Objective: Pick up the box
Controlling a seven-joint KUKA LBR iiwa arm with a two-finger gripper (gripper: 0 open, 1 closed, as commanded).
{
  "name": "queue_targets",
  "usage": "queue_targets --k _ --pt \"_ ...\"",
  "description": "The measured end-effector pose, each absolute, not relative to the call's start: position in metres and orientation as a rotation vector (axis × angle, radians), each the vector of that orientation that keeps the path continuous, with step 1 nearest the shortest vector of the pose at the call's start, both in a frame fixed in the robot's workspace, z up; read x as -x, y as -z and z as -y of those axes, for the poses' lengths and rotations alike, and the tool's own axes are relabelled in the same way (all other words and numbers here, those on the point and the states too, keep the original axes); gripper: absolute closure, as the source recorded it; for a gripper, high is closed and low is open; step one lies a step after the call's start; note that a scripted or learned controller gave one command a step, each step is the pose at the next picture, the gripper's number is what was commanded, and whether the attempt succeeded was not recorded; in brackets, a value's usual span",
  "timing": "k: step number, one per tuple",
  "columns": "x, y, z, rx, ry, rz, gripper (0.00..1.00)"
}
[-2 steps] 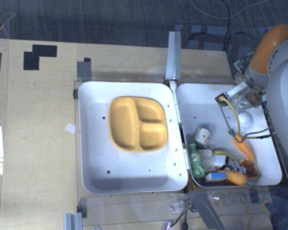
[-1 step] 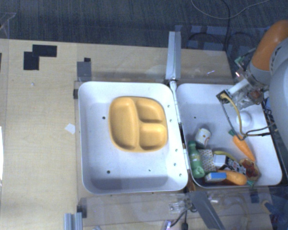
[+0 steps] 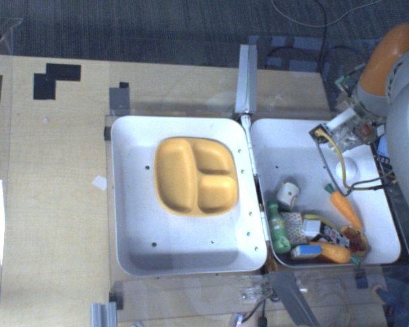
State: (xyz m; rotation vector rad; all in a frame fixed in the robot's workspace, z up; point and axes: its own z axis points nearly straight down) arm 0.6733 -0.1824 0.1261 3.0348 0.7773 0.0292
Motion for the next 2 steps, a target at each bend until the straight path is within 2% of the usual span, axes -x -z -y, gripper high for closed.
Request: queue_targets --k 1,2 --pt "-0.675 -0.139 0.181 -3.03 -0.036 -0.786 1.0" --pt "-0.658 -0.19 0.188 -3.035 -0.009 -0.803 1.0"
